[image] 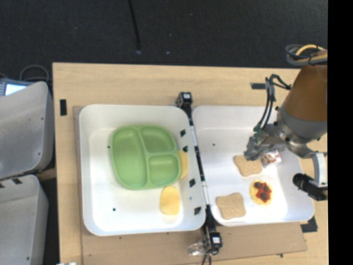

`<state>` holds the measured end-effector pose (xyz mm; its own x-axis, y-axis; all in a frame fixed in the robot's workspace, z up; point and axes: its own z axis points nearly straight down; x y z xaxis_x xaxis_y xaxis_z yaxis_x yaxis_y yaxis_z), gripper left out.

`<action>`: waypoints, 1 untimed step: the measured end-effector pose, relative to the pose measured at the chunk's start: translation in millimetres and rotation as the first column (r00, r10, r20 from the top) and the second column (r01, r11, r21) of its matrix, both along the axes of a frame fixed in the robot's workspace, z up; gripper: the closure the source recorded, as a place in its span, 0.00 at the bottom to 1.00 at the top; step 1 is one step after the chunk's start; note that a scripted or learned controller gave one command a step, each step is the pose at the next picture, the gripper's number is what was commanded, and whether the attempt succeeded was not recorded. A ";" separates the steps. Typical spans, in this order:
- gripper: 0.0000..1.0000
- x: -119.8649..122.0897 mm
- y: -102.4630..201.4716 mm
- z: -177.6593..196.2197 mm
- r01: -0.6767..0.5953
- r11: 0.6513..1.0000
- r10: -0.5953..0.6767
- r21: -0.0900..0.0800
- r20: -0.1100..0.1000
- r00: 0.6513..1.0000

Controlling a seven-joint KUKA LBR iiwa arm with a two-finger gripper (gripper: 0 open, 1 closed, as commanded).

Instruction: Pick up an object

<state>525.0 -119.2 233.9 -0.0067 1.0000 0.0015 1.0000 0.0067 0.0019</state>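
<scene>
Surroundings: dark floor behind a pale wooden bench; grey-white casings stand at the far left, off the bench.
Bins: two shallow white bins side by side, the left bin and the right bin, their inner walls touching along a line of black clips.
Left bin contents: one green divided plate with three compartments, lying flat; one yellow piece just below the plate; a second yellow piece tucked against the plate's right edge, partly hidden by it.
Right bin contents: two tan bread slices, the upper slice and the lower slice; one small yellow round with red topping between and to the right of them.
Arm: grey with an orange band, reaching in from the right over the right bin's right half.
Gripper: low over the upper slice's top edge; whether it is open or closed cannot be told, and no object shows in its hold.
Obstruction: arm body and cables cover the bin's right wall; a small white and red item sits just right of the gripper, too small to identify.
Spacing: lower slice and topped round lie near each other, apart from the gripper.
</scene>
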 end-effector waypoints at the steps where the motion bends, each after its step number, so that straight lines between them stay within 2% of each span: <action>1: 1.00 -9.6 52.2 -6.6 0.000 1.000 0.000 -0.001 -0.002 1.000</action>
